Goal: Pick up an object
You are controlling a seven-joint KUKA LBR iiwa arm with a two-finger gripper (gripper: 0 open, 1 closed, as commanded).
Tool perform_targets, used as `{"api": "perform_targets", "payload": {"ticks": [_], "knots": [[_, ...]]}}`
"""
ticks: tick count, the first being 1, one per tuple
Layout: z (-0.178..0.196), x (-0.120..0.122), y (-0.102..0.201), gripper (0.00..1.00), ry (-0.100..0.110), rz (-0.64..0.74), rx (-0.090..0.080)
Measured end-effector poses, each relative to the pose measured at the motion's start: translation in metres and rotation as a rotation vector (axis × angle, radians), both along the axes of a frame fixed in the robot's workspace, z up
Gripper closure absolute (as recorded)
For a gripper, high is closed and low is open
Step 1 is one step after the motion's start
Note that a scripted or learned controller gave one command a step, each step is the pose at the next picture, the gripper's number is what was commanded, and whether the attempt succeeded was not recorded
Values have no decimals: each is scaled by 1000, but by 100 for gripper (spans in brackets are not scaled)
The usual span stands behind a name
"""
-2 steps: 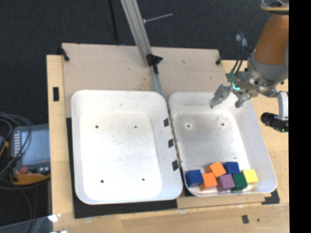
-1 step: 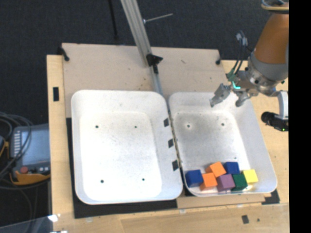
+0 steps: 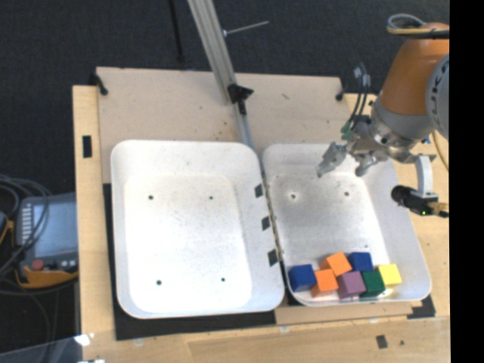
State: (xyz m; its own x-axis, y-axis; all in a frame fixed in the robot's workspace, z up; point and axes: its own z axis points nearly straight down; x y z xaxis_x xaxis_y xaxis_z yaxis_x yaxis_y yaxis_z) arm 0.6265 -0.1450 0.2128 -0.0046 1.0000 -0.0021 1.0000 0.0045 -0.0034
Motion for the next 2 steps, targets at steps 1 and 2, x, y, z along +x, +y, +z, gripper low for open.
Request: {"api": "perform_targets", "payload": {"ticks": [1,2], "knots": [[-50,-6,7,0,1,-3,1],[-107,-1,13,0,1,1,0]]}}
